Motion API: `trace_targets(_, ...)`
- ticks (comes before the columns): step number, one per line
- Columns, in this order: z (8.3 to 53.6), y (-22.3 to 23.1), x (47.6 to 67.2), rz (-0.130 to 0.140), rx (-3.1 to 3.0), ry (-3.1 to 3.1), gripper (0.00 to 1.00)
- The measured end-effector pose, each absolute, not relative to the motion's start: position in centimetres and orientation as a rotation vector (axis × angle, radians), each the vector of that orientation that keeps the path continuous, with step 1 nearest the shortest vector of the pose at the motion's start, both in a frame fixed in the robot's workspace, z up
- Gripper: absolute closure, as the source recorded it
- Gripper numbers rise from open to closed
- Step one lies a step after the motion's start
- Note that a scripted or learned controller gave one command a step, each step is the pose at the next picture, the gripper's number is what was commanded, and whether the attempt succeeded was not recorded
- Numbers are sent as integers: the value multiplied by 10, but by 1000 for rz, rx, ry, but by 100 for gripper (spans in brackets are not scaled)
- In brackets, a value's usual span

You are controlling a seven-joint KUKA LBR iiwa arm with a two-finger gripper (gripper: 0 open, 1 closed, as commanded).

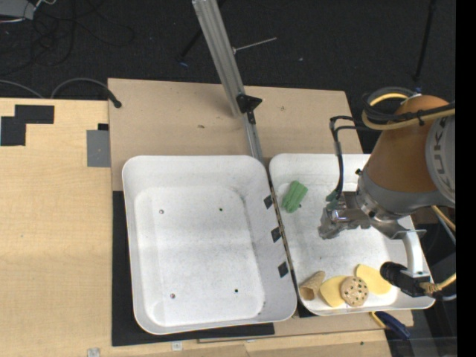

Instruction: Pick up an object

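Left shallow white plastic bin (149, 199) holds nothing to pick. In the right white bin (312, 166), the small green ribbed block (294, 196) lies just left of the grey two-finger gripper (332, 224) and slightly farther back, long axis slanted. Tan and yellow foam pieces (348, 288) lie nearer the front rim. Can't tell the gripper's state; the orange-banded wrist (405, 162) covers it.

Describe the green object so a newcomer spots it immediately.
Of the two white bins, take the right bin. Near its upper left corner, beside the divider, lies the green object, a short ridged block. The bin's other items are yellowish and cluster at the bottom edge.
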State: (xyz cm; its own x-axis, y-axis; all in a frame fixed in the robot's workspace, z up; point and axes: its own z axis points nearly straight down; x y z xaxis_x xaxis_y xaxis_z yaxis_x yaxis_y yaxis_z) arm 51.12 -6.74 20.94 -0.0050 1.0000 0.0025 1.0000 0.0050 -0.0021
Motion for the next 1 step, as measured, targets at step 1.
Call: trace_targets(1,221,-21,547,0,-2216,-2225,100)
